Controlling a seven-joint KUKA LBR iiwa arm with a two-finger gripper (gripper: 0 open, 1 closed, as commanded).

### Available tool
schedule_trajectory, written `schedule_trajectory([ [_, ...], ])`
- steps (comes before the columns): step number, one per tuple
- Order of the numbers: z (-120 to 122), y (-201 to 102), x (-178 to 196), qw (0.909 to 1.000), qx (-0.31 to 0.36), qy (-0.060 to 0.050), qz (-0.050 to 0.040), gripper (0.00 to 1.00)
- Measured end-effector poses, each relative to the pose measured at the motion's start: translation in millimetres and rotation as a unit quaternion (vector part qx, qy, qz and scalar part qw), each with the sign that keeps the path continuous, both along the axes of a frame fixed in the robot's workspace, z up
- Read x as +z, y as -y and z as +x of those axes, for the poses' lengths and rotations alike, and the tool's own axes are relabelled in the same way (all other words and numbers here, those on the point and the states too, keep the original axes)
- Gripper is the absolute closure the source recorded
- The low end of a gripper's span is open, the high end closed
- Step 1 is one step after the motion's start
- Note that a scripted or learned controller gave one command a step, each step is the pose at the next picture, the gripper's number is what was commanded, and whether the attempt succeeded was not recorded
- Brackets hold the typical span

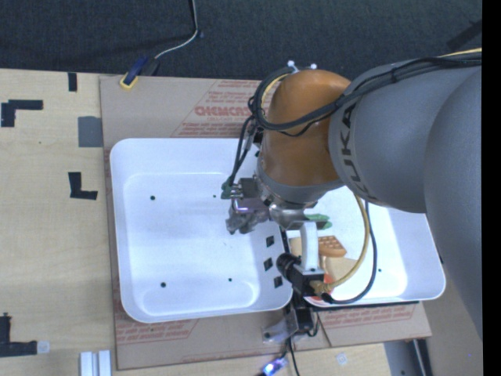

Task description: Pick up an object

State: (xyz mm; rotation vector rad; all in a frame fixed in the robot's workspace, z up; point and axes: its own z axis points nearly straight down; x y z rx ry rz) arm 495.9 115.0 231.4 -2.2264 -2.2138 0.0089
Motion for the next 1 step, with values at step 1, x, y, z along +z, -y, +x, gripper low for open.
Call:
schedule_trajectory([
  [1,0.3,-4.6,0.4,1.0,0.003,0.001,0.0011,0.0],
])
